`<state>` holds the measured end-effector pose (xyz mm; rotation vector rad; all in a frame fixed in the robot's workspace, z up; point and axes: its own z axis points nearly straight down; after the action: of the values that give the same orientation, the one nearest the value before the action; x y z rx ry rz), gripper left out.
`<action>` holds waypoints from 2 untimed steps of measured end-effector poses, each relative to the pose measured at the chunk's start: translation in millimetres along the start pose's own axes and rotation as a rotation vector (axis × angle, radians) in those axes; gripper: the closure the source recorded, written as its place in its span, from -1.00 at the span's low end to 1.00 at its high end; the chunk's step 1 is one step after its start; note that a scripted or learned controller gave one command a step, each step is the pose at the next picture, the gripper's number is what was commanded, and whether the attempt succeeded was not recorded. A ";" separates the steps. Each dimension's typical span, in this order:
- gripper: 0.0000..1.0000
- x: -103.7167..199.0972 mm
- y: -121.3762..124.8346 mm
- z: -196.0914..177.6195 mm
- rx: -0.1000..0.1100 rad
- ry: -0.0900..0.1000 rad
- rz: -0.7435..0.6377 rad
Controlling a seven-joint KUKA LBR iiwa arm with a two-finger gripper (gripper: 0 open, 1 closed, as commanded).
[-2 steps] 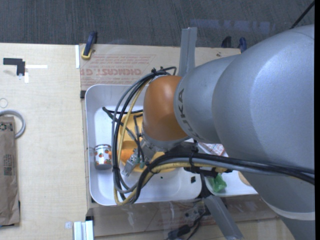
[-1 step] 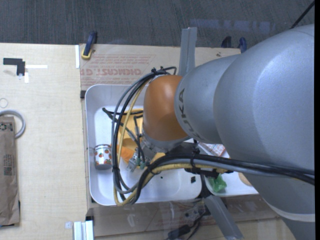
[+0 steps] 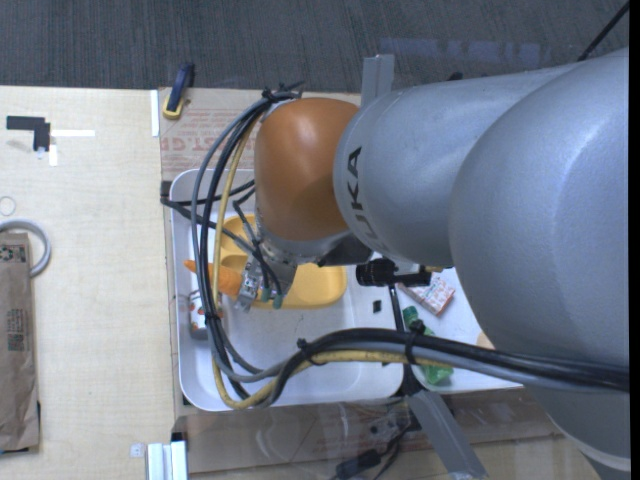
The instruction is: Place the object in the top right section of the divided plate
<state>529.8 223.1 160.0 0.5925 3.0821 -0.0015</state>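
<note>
Large grey arm (image 3: 500,208) with its orange band (image 3: 300,168) fills the right and centre of the camera view, reaching in over a shallow white bin (image 3: 200,373). Black and yellow cables (image 3: 215,258) loop down the arm's left side and across the bin floor.

Yellow divided plate (image 3: 315,286) lies in the bin, mostly covered by the wrist; one curved yellow edge shows at upper left of the wrist, a wider patch at lower right. The pincer (image 3: 258,286) sits low over the plate's left part, seen from behind; cannot tell whether it is apart or together, nor whether anything is in it.

A small orange object (image 3: 228,280) lies just left of the pincer, at the plate's left edge. Which section it occupies cannot be told.

Also in the bin: a small patterned packet (image 3: 436,293) right of the plate, a green item (image 3: 436,373) near the lower rim.

Pale wooden bench (image 3: 90,268) at left carries a brown paper bag (image 3: 18,348).
</note>
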 end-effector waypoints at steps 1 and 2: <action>1.00 -52.3 24.2 69.1 0.010 0.017 -0.233; 1.00 37.3 -9.0 -36.4 0.001 0.002 -0.173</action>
<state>491.8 228.6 196.3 0.3243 3.1243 -0.0022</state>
